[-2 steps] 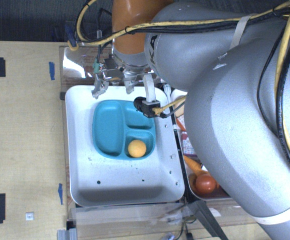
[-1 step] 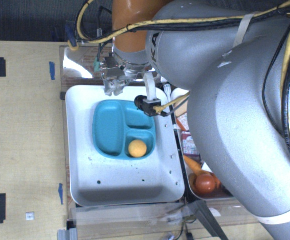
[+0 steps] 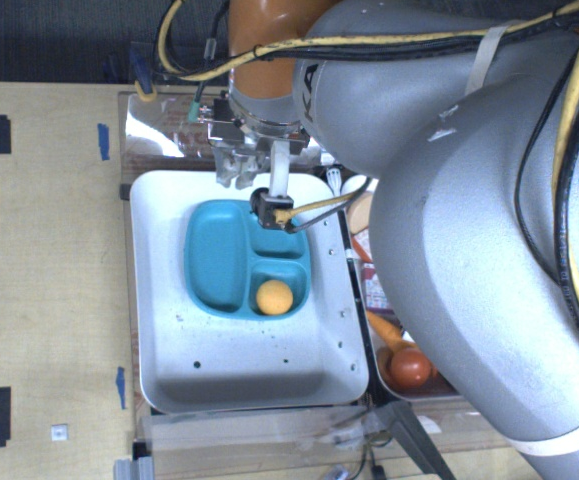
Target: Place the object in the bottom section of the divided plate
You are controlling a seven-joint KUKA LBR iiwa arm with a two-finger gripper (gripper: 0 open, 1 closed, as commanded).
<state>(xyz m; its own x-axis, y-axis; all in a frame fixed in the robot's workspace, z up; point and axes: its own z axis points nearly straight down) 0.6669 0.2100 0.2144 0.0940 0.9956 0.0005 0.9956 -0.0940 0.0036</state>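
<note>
Above the upper rim of the blue divided plate (image 3: 212,264) we see the gripper (image 3: 237,171), and cannot tell whether it is open or closed. Our yellow ball (image 3: 274,297) sits loose in the plate's lower small compartment, so we judge the placing done; a red fruit (image 3: 410,367) lies well apart, beside the arm (image 3: 469,168).

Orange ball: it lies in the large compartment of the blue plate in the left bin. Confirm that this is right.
Wrong in one respect. The camera view shows the orange ball in the small lower compartment of the blue plate, not the large one. The plate does sit in the left bin.
</note>
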